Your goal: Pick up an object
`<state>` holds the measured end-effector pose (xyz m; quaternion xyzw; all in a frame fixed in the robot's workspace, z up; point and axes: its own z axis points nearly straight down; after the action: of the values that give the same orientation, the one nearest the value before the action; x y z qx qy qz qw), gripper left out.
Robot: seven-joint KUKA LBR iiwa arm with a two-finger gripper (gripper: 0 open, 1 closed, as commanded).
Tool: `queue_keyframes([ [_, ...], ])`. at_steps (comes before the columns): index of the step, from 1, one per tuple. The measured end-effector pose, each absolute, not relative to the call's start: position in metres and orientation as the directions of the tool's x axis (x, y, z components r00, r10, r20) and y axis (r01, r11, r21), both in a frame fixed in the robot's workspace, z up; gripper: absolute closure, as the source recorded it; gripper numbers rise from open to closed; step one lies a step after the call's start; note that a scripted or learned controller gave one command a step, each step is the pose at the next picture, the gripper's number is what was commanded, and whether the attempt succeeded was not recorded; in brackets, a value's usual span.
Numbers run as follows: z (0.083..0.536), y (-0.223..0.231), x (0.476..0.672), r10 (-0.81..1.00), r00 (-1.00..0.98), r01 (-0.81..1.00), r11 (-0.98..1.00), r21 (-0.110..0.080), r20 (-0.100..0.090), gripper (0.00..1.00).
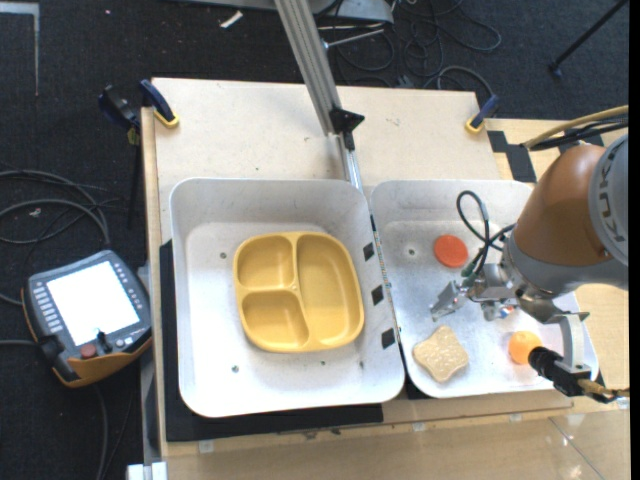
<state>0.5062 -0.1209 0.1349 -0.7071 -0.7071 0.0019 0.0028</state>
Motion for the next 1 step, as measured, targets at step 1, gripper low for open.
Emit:
queue_keyframes([
  [1,0.0955,-0.1207,0.5071,1.000,0.000,1.000,0.000,0.002,0.000,0.00],
])
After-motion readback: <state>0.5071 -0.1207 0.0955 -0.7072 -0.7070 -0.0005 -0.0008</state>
